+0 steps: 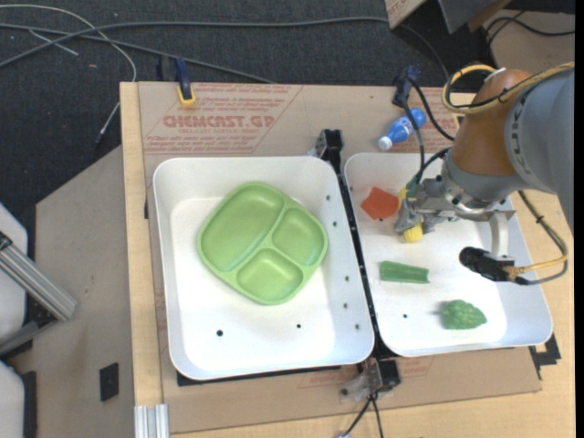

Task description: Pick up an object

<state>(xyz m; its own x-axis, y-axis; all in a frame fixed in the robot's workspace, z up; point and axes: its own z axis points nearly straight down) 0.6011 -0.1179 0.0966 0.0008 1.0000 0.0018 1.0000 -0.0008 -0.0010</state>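
Camera view, places told from the right bin:
Bench (228, 108): flat brown cardboard with red print, carrying both bins.
Right bin (525, 331): shallow white plastic tray with rounded corners and a smooth matte floor.
Left bin (182, 318): the same kind of tray, touching the right bin's left wall along a black joint.
Plate (263, 242): in the left bin, well apart from the right bin's things; glossy light-green plastic, rounded square turned at an angle, split into three hollows.
Arm (511, 135): smooth grey shell with an orange band, reaching over the right bin's upper part from the right.
Gripper (412, 224): a metal head low over the right bin's upper left, just above the yellow piece; whether it is wide or narrow I cannot tell.
Yellow piece (413, 234): small and rounded, on the right bin's floor at the gripper's tip, partly hidden.
Red block (380, 203): angular, matte orange-red, in the right bin's upper left corner, just left of the gripper.
Green bar (403, 272): smooth, long, flat-ended, lying across the right bin's middle.
Broccoli (463, 315): bumpy green lump near the right bin's lower edge.
Bottle (400, 131): small, blue and white, lying on the bench beyond the right bin's top rim.
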